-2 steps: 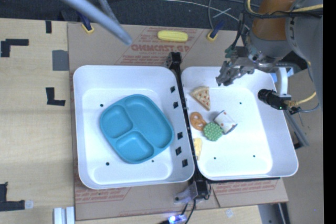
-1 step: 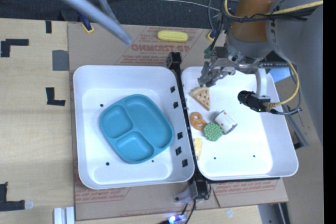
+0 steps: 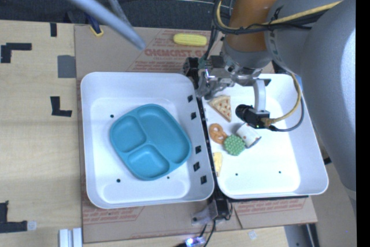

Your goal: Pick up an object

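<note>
Two-finger gripper [image 3: 215, 85] sits at upper left of right white bin [image 3: 289, 176], can't tell its state; tan triangular toy wedge [image 3: 221, 106] lies just below it, pretzel [image 3: 217, 133] further down

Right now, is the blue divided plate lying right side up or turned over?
Right side up. The blue divided plate lies flat in the left bin, and its three hollow compartments face upward.

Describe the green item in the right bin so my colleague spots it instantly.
Start at the right bin, near its left wall. Among the small items below the gripper, the green object sits right of a tan pretzel. It alone is green, round and bumpy.
</note>
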`<action>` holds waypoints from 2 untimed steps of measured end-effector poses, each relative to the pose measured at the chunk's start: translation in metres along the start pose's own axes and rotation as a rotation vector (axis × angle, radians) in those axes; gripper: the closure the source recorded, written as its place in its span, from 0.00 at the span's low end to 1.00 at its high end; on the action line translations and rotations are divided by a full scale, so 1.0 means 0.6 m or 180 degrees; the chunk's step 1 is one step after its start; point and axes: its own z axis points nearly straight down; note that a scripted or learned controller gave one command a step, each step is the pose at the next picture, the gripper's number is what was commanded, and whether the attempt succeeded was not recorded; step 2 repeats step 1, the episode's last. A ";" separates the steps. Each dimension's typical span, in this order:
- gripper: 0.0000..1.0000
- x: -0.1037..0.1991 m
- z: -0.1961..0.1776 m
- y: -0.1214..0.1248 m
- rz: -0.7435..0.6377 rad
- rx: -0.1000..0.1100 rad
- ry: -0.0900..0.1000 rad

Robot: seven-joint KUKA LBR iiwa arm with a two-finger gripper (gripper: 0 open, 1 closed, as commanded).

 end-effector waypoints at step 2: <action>1.00 0.094 0.014 -0.010 0.0000 0.0001 -0.0001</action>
